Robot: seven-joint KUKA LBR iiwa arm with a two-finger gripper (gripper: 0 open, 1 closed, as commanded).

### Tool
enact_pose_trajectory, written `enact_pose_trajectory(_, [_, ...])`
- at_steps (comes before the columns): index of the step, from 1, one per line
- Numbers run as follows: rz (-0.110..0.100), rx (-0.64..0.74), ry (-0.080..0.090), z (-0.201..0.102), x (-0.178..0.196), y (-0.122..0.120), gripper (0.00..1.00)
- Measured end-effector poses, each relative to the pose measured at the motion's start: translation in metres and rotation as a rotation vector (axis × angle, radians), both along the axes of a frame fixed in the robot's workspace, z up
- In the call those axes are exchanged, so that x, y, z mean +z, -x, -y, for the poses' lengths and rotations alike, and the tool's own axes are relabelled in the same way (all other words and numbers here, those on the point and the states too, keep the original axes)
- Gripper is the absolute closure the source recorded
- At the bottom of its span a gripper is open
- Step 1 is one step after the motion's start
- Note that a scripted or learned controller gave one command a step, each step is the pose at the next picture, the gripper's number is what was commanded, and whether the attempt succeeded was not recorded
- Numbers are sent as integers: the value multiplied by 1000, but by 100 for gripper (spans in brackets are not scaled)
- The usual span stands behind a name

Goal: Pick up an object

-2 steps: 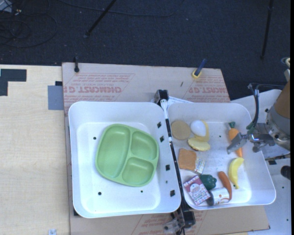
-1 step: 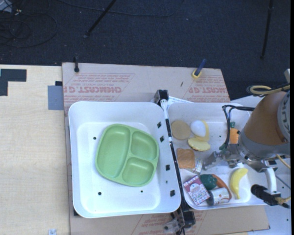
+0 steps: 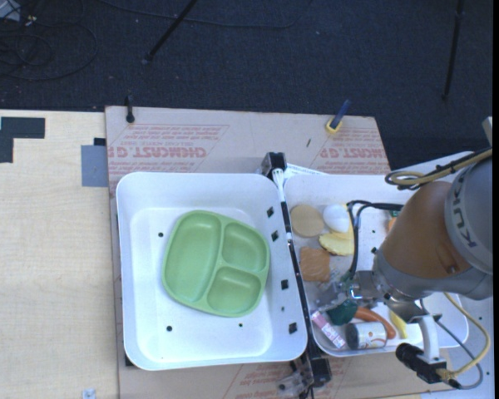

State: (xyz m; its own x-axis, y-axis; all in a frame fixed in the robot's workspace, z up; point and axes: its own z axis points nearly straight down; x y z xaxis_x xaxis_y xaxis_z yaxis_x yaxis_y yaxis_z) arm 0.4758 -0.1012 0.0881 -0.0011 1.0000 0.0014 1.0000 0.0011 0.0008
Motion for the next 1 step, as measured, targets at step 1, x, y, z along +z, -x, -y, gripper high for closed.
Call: enact_pose_trajectory(1, [-4, -7, -5, 1, 10, -1, 100])
